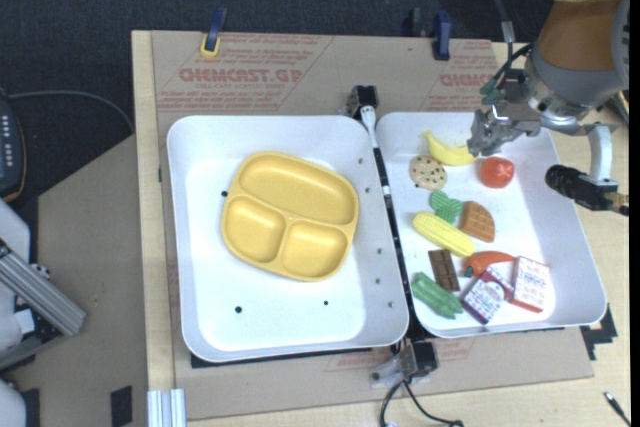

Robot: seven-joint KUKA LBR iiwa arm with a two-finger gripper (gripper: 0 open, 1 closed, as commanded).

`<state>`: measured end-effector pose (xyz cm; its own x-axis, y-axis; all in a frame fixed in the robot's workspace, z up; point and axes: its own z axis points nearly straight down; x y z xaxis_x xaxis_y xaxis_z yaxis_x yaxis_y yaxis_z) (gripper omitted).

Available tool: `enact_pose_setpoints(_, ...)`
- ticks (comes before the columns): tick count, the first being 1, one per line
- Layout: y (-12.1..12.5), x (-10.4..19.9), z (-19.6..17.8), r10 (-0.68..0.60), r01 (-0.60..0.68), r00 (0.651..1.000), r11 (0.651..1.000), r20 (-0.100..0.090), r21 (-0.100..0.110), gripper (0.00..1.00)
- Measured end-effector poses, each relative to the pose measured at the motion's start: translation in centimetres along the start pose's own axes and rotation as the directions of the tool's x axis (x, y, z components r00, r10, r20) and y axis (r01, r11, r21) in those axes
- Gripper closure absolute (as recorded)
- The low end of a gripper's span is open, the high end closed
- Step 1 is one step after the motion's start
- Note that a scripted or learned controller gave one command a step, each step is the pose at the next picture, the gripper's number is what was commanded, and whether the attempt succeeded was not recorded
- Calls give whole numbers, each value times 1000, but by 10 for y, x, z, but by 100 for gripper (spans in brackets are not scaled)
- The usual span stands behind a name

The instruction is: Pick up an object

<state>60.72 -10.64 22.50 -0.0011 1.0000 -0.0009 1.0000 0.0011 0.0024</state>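
Hovering low in the right-hand shallow white bin (pixel 575 245), the grey two-finger pincer (pixel 490 141) sits just beside the curved yellow toy banana (pixel 447 151) and above-left of the round red toy tomato (pixel 497 172); I cannot tell how it is set. Nothing is visibly held. Judgement: banana is the likely target, being nearest. Round brown chocolate-chip cookie (pixel 428 173) lies just below the banana. Yellow three-compartment plastic plate (pixel 290 215) fills the left white bin (pixel 190 215), well apart from the banana, so no interference expected.
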Motion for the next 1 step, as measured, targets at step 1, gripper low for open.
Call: enact_pose_setpoints(1,9,51,-1,-5,5,1000,1000,-2,0,100)
